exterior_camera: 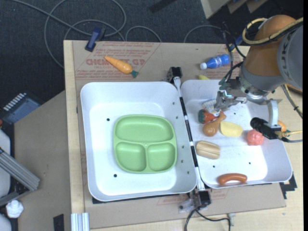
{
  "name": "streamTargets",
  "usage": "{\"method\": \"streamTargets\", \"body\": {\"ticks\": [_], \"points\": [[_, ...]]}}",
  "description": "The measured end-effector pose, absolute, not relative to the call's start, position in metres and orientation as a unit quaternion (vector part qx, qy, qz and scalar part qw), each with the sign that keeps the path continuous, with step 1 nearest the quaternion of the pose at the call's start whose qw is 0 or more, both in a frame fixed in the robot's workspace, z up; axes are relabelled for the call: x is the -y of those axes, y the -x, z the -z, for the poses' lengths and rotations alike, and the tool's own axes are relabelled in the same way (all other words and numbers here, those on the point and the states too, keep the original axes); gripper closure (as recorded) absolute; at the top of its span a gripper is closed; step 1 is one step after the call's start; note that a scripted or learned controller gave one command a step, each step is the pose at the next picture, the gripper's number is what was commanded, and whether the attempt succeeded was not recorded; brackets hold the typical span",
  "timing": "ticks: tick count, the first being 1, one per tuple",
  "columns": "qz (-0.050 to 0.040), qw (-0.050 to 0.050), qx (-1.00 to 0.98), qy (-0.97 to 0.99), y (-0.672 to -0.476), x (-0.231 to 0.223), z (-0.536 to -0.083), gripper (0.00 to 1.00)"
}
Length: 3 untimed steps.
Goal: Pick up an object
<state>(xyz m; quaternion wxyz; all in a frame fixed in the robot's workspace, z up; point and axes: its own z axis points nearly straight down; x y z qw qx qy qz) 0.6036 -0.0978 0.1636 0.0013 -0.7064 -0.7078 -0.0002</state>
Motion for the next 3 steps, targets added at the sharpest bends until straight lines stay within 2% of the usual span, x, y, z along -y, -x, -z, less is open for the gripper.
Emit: {"method": "streamTargets", "body": {"ticks": [1,2,3], "points": [[0.0008,-0.002,0.707,0.707,-0.665,0.134,-0.219,0.00],[-0.0001,0.001,0.708,0.706,-0.639,0.093,-0.197,0.00],[-0.0006,0.000,0.707,0.708,-0.562,0.136,-0.085,0.00]]}}
